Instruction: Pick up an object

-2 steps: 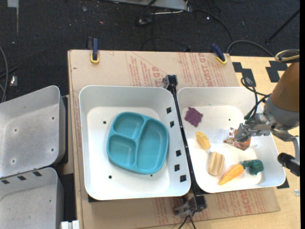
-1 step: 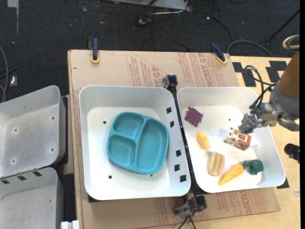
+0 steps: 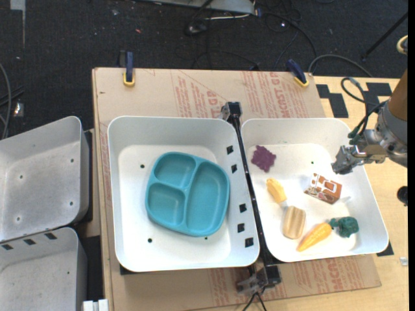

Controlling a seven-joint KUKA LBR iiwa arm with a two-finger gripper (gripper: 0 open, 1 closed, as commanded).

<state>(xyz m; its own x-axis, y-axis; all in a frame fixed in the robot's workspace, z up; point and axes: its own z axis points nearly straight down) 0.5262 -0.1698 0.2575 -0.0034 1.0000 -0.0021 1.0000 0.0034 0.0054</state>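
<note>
carton (image 3: 323,188) just below-left of gripper (image 3: 342,162)

Pincer (image 3: 342,161) hovers above right bin (image 3: 363,131) — near patterned box (image 3: 323,188).

Red printed lettering on the cardboard sheet (image 3: 175,92) covering the desk, upside down from this view; not legible. Small carton (image 3: 323,188) in right bin carries red-and-white pattern, no readable text.

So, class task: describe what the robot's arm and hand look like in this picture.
The arm enters at the right edge: a rounded tan-grey body with a metallic grey wrist section. Dark cables loop beside it. The hand is small, dark grey metal, blocky.
</note>
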